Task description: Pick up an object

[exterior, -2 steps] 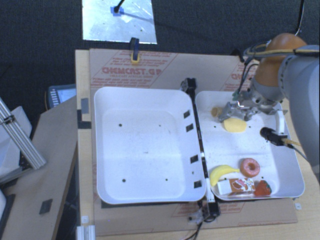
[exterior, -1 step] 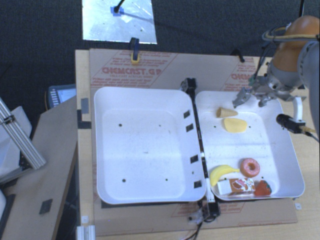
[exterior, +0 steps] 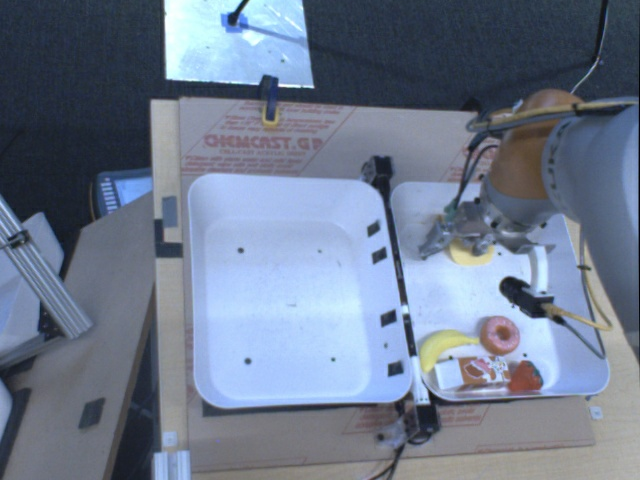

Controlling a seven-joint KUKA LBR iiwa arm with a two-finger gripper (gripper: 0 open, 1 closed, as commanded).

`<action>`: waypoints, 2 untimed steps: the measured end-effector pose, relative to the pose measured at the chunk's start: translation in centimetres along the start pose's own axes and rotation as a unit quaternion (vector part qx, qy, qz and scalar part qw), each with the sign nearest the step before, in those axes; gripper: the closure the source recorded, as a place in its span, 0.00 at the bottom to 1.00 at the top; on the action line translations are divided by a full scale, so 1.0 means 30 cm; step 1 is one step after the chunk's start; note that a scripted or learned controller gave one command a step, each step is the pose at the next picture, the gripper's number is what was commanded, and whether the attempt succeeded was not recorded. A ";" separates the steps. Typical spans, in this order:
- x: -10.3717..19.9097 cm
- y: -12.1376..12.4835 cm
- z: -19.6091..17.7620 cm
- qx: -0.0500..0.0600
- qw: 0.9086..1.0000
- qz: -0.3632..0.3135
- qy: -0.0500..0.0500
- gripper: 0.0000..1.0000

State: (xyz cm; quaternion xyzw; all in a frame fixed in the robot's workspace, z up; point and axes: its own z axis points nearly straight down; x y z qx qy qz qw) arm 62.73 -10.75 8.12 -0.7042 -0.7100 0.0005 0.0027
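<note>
My gripper (exterior: 458, 240) hangs low over the back of the right bin (exterior: 575, 368), its fingers spread open. A flat pale yellow object (exterior: 473, 256) lies just beneath it and is partly covered by it; nothing is visibly held. Toward the bin's front lie a yellow banana (exterior: 445, 346), a pink-iced donut (exterior: 500, 334), a small red-and-white box (exterior: 478, 372) and a red strawberry (exterior: 527, 376).
The left bin (exterior: 200, 268) stands beside it, with a black divider rail (exterior: 393, 268) between the two. A black plug on a yellow cable (exterior: 524, 297) hangs over the right bin's middle. The grey arm (exterior: 590, 168) enters from the right.
</note>
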 end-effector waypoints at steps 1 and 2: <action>-0.050 0.146 -0.016 -0.006 1.000 0.001 -0.002 0.00; -0.317 0.135 -0.018 -0.004 1.000 0.006 -0.004 0.00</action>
